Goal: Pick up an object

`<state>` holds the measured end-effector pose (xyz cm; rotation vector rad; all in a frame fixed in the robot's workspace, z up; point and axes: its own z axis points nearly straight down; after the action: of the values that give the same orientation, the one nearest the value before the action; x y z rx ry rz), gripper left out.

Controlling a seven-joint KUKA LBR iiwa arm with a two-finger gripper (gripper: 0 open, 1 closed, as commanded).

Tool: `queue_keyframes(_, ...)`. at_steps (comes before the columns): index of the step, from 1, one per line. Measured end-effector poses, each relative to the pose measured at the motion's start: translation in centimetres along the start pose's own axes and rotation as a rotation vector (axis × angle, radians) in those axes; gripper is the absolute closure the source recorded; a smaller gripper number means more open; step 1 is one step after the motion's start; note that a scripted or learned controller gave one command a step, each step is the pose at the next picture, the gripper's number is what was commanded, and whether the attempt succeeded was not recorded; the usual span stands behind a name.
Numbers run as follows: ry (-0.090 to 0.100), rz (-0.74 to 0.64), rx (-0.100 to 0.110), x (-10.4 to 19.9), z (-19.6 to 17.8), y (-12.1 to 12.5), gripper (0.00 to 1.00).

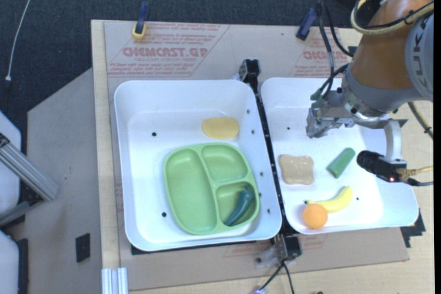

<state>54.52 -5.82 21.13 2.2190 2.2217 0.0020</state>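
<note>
- At the lower right of the frame, an orange [315, 216] is seen touching the lower end of a banana [335, 201], both close to the near rim of the right bin [289, 96]; little room is left between them and that edge.
- In the lower middle, a green divided plate [193, 189] of smooth plastic with rounded corners is set in the left bin [131, 148], its near edge close to the bin's front wall. A dark green pepper [239, 206] lies in its small lower-right compartment.
- A flat, pale, rough-surfaced slice of bread [296, 169] rests just right of the divider between the bins, with bare white floor above it.
- A short green block [341, 162] lies tilted at centre right, apart from the bread and above the banana.
- A smooth yellow oval piece [220, 127] sits above the plate, with open floor around it on the left and behind.
- The gripper [324, 122] is placed over the upper part of the right bin, above bare floor, well apart from the bread and block. Nothing is seen between its fingers; whether they are spread or closed cannot be told.
- The arm [386, 58], grey with a glossy orange band, enters from the upper right.
- At the far edge, a board [172, 51] with red print lies under both bins.
</note>
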Motion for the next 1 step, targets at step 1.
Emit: queue_keyframes(1, 0.001, -0.005, -0.002, 5.35, -1.37, 1.55, 1.0)
